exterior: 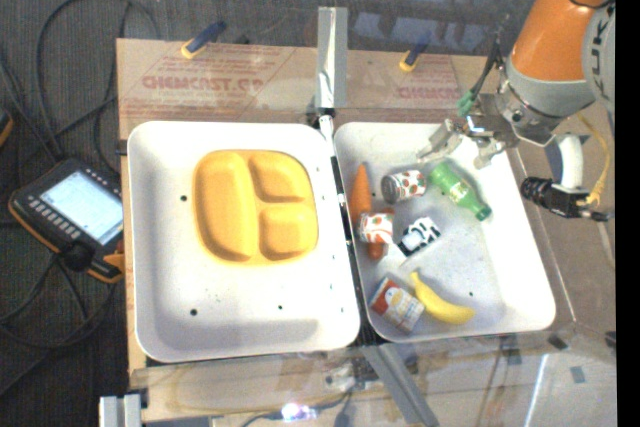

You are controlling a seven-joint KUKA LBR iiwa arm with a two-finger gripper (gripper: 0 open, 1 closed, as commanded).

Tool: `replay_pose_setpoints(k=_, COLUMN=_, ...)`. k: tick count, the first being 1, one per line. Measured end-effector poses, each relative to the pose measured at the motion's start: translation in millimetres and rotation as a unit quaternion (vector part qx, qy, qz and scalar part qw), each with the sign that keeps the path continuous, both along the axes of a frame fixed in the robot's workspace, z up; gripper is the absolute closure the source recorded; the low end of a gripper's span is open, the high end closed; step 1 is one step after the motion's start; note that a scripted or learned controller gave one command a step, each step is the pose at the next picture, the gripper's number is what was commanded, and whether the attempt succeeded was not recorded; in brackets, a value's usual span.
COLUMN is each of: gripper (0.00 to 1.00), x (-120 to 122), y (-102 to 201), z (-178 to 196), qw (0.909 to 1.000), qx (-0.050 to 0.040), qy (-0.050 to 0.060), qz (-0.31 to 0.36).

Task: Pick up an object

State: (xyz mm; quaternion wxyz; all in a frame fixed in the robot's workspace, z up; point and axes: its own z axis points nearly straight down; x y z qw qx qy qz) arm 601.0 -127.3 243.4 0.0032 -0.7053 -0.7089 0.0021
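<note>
The gripper is hanging over the far side of the right bin with its fingers spread and nothing between them. The green bottle is lying just below and toward the near side of it, its long axis running diagonally from far-left to near-right, so a grasp would probably call for the fingers closing across that line. The small can, carrot and banana are sitting farther off, and the yellow tray is resting in the left bin.
</note>
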Motion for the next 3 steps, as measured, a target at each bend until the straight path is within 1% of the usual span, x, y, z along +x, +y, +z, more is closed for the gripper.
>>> replay_pose_setpoints(k=1, gripper=0.0, x=-13.5, y=-18.3, z=-71.6, qw=0.9981, qx=0.0001, qy=0.0, qz=0.061)
replay_pose_setpoints(k=2, gripper=0.0, x=11.0, y=-40.7, z=-155.4, qw=0.997, qx=-0.0015, qy=-0.007, qz=0.078)
replay_pose_setpoints(k=3, gripper=0.0, x=49.5, y=-12.6, z=-156.3, qw=0.9983, qx=-0.0036, qy=0.002, qz=0.059)
